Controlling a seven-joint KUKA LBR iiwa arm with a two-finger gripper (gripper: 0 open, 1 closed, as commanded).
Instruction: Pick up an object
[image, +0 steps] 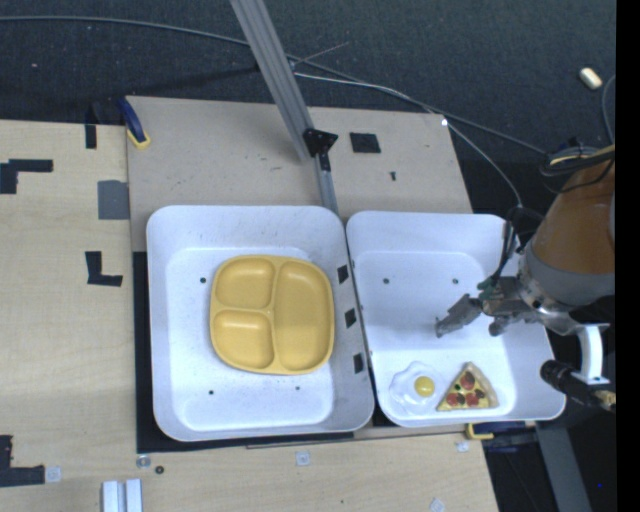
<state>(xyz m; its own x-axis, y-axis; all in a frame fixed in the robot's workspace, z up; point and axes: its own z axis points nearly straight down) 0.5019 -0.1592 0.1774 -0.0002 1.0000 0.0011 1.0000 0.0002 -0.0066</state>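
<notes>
The yellow divided plate (271, 314) in the left bin (165, 300) looks rigid, light and slick — best pinched at its rim. In the right bin (420, 240), the pizza slice (469, 388) and fried egg (415, 386) lie flat, probably hard to pinch. The gripper (458, 315) hovers above them — fingers apparently parted, holding nothing.

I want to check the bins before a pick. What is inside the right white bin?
Inside the right bin lie a toy fried egg and a toy pizza slice, near its front edge. The gripper hangs above its floor. The arm covers the bin's right side.
</notes>
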